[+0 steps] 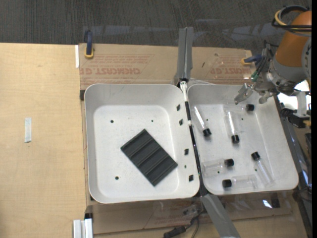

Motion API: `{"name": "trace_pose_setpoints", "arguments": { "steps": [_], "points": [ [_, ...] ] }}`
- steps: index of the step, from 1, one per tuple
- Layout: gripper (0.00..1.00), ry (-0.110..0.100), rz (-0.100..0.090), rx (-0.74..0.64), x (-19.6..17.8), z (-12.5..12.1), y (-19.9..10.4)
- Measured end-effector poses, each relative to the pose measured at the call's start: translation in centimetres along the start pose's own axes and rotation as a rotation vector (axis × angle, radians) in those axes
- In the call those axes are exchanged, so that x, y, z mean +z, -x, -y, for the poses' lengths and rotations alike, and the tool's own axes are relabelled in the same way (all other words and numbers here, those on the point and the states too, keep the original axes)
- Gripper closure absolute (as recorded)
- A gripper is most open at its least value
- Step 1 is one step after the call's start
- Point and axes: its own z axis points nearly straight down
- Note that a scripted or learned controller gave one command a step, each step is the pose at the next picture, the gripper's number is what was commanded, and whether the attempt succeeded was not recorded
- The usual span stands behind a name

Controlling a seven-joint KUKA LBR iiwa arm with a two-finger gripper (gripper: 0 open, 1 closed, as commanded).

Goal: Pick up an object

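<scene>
Two bins side by side on the bench

The left bin [99, 108] holds a ribbed slab [148, 157] lying slantwise near its middle. The right bin [282, 148] holds several capped tubes [232, 128] scattered apart, two at its near edge. The gripper [252, 94] hangs over the right bin's far right corner. Cardboard [119, 66] lies behind both bins.

Arm [292, 43] reaches in from upper right, orange band up top. Gripper [252, 94] hangs low, pointing left; detail blurred, possibly tilted.
</scene>
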Motion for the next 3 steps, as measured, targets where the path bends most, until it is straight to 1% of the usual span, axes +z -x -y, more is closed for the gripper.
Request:
{"name": "trace_pose_setpoints", "arguments": {
  "steps": [1,2,3],
  "points": [
    [0.0,-0.003,-0.002,-0.048,2.7,4.2,-2.8],
    [0.0,-0.003,-0.002,-0.028,4.3,8.8,-5.2],
    [0.0,-0.003,-0.003,-0.131,4.3,14.0,-3.3]
  ]
}}
